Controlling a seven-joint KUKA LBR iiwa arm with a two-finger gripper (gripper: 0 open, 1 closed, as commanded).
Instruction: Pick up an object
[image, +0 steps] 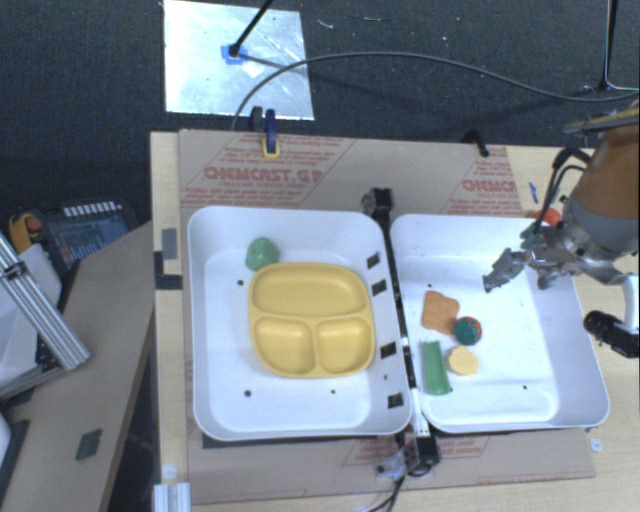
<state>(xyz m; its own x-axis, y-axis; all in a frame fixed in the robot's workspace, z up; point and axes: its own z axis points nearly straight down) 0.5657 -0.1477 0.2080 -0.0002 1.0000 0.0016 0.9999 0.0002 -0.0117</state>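
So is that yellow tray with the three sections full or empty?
Empty. All three compartments of the yellow tray show bare yellow plastic. The green ball lies beside it in the left bin, not in it.

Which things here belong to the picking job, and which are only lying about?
For the job:
- end effector, above the right bin
- orange piece
- teal ball
- yellow disc
- green stick
- green lump

Lying about:
- yellow divided tray in the left bin
- foil sheet
- cable
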